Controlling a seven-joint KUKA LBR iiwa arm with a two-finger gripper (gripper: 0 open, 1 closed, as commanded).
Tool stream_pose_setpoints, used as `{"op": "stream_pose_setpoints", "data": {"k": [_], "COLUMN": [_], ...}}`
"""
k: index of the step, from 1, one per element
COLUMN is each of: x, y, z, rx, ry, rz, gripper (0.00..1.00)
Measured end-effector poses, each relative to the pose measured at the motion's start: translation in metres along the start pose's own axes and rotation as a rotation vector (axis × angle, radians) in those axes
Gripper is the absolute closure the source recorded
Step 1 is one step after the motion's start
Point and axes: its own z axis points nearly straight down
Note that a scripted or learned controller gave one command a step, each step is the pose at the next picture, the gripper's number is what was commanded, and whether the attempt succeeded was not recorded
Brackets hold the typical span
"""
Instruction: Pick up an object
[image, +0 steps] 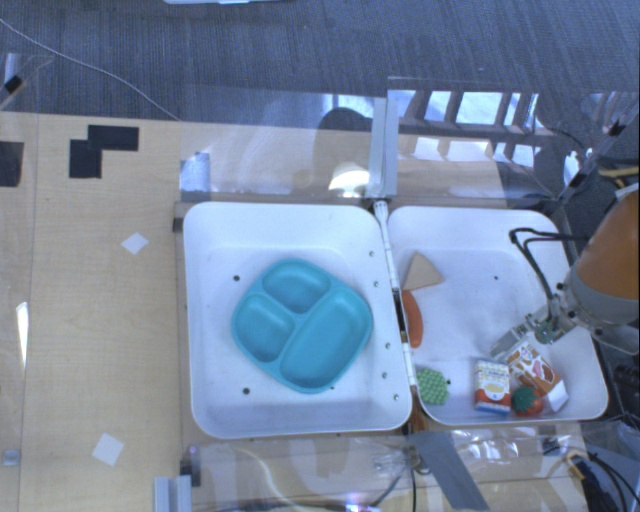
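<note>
A robotics lab: two white bins (200, 330) sit side by side on a wooden bench (90, 330), black marker patches (100, 148) at ten o'clock, loose cables (90, 68) at eleven.
</note>
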Motion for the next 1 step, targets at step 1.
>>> {"op": "stream_pose_setpoints", "data": {"k": [1], "x": [-0.0096], "y": [0.0075], "z": [0.006], "rx": [-0.003], "ry": [-0.002], "rz": [-0.016], "gripper": [0.0]}}
